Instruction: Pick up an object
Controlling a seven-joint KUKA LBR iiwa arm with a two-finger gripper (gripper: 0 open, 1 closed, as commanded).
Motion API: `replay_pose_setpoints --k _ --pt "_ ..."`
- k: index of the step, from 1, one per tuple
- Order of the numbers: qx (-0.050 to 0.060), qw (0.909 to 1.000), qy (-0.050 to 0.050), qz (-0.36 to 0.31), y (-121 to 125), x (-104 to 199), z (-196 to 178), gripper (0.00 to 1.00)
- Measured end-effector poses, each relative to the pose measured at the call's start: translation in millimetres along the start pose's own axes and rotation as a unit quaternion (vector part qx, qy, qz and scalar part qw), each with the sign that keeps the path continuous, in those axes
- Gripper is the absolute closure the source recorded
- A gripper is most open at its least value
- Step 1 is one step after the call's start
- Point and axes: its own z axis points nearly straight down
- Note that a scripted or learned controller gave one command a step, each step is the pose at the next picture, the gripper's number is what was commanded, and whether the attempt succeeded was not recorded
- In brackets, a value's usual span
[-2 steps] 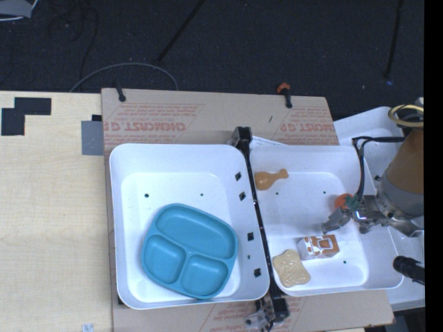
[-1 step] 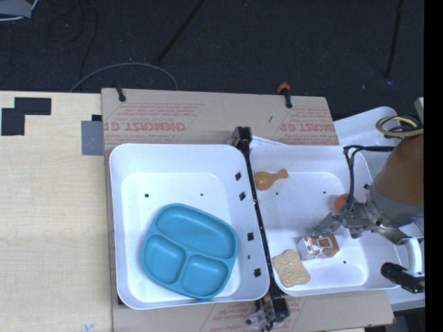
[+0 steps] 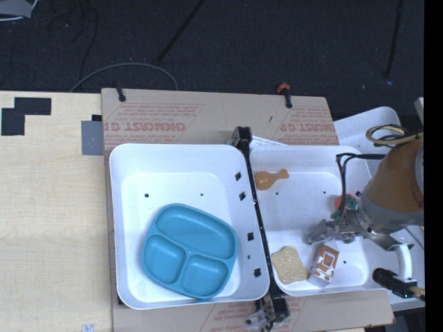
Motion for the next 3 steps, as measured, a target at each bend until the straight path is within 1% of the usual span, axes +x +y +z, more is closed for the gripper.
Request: replay_pose_setpoints --k 1,2,3 --pt "0.003 1.0 0.0 0.003 -2.6 -1.7 -9.3 1.0" --pt "0.002 1.0 -0.001 0.001 -3.6 -7.2 -70.8 1.0" --pt "0.002 1.0 0.0 0.0 0.9 -3.9 -114.3 1.0"
